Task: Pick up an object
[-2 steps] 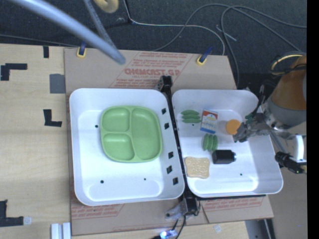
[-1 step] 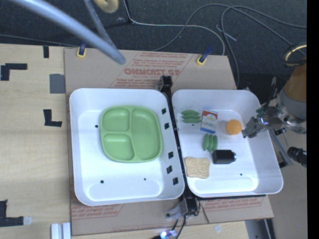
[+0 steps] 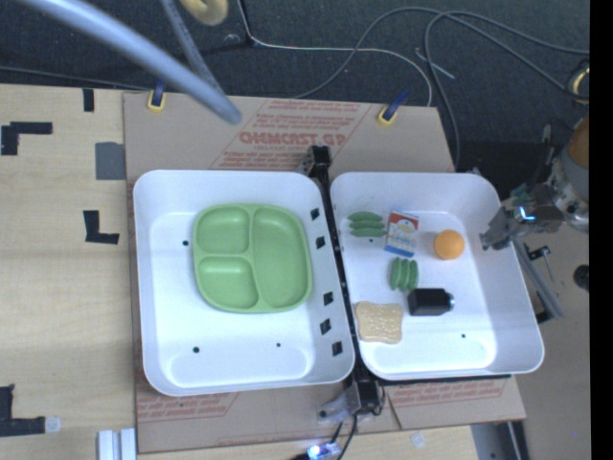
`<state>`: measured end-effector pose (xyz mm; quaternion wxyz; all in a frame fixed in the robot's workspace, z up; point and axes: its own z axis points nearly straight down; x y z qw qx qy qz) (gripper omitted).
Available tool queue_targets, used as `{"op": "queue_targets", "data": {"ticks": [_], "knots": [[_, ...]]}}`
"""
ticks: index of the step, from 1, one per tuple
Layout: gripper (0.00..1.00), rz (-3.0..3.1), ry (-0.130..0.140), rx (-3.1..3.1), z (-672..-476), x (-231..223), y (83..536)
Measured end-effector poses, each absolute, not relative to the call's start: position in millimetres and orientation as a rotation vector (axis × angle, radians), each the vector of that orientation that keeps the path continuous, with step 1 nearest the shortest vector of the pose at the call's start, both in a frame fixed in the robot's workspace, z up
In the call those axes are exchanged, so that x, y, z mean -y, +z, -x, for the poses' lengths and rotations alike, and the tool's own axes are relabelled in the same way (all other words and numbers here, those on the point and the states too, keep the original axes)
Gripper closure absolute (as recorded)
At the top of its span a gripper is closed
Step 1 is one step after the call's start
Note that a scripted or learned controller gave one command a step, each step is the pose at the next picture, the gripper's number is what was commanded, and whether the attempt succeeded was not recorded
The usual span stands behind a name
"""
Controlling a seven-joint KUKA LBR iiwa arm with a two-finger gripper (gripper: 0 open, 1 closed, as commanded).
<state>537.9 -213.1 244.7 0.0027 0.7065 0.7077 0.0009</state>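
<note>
Six small things sit in the right bin [image 3: 498, 348] from where I'm watching, and any one would satisfy the task. My gripper [image 3: 500, 232] hangs at that bin's right-hand rim, roughly level with the orange ball [image 3: 448, 245], and I cannot tell from this slanted view how it is set. The ball is the nearest candidate: it lies just to the left of the gripper in the picture, inside the wall, so I judge the coming move to be a short reach leftward over the rim and then down. Being round, it has no long axis to line up with.

Further left stands a small carton [image 3: 402, 234], close beside the ball but apart from it. Beyond that lie a green pod [image 3: 365, 223] set across the bin and a second green piece [image 3: 403, 274] running lengthwise. A black block [image 3: 430, 302] and a slice of toast [image 3: 379, 322] lie nearer the front.

The bin floor is smooth white plastic, so the ball could roll if nudged. The left bin [image 3: 163, 343] holds a green divided plate [image 3: 253, 258]. Both bins rest on a cardboard sheet [image 3: 287, 127] over the wooden bench [image 3: 57, 295]
</note>
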Motion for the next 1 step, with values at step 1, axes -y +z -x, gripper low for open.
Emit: {"op": "queue_targets", "data": {"ticks": [1], "knots": [[1.00,-2.217,0.000,-2.228,-538.2,163.7,233.2]]}}
